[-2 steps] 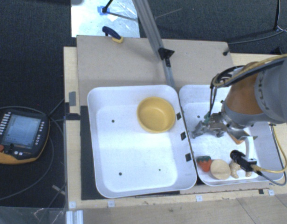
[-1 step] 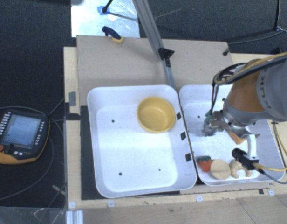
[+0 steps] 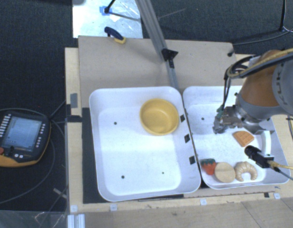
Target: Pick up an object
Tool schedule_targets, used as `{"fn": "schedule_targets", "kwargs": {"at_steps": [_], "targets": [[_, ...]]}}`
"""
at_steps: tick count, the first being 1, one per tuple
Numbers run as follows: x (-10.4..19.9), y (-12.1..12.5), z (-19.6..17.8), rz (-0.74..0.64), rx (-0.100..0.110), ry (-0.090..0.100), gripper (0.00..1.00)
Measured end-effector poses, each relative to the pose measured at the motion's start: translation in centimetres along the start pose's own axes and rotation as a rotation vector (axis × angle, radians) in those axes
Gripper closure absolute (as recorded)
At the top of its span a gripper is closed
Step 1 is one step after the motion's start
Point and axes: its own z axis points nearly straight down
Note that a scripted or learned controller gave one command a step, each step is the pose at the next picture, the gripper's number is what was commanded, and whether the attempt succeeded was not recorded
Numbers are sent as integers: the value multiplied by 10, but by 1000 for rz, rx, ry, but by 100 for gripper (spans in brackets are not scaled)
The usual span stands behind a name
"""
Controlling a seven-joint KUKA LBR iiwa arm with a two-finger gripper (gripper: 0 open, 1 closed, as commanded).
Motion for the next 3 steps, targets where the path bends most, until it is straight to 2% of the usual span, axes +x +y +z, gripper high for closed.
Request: {"fn": "schedule_targets", "kwargs": {"at_steps": [2, 3], "targets": [[3, -1, -108, -1, -1, 0, 100], [54, 7, -94, -4, 4, 1, 100]]}}
